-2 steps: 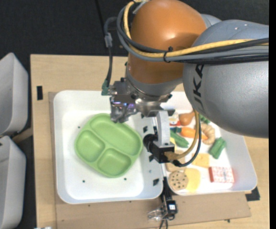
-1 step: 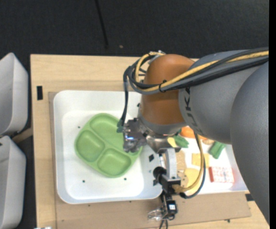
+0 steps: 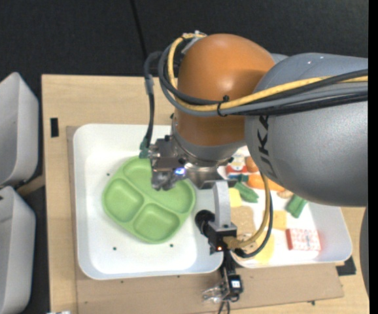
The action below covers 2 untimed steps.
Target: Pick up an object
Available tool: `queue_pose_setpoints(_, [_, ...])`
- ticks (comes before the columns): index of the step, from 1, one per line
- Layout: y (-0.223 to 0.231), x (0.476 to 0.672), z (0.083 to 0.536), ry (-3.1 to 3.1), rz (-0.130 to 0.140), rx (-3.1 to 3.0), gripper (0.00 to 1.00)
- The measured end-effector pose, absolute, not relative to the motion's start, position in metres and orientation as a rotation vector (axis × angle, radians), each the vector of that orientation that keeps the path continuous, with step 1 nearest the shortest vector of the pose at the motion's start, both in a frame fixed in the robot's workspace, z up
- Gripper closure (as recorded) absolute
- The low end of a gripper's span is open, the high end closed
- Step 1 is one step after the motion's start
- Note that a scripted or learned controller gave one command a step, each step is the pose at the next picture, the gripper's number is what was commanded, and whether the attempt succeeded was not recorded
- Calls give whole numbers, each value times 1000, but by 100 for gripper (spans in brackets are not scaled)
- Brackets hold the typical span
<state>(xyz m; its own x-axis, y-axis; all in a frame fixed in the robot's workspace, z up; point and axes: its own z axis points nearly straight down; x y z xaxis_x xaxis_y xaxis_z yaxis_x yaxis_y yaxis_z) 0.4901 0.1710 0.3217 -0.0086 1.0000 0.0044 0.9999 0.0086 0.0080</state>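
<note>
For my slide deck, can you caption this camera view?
Grey KUKA arm with orange band reaching over a green divided plastic plate in the left white bin; small items fill the right bin.

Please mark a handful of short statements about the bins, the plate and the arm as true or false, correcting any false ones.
1. A green divided plate lies in the left bin. True.
2. The plate is round with a single well. False: it shows three compartments.
3. The arm reaches in from the view's left. False: it comes in from the right, over the bins.
4. Small items, including a green piece and a red-and-white packet, lie in the right bin. True.
5. The gripper hangs over the right bin. False: it is above the plate's upper edge, in the left bin.
</note>
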Motion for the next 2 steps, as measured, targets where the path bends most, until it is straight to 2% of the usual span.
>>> queue_pose_setpoints(1, [150,491,372,2219,8,2219,100])
queue_pose_setpoints(2, [80,488,239,2216,-20,2234,100])
